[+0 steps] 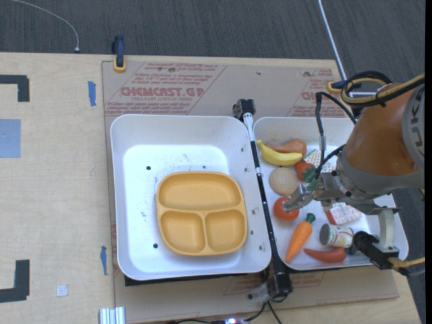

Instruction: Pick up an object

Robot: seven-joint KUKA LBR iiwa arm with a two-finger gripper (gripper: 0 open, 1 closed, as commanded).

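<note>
Tomato (285,210) lies centre-right in the right bin (398,238) — gripper (302,199) just above it. Finger state — cannot tell.

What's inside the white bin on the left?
The left bin holds a yellow divided tray with three bare compartments. Dark specks dot the bin floor around it. Whatever lies under the tray is covered.

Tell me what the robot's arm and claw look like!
The arm is chunky and rounded, with a big orange band and grey metal below it. Black and yellow cables loop over its top. The claw at the end is small, made of silvery-grey metal.
</note>
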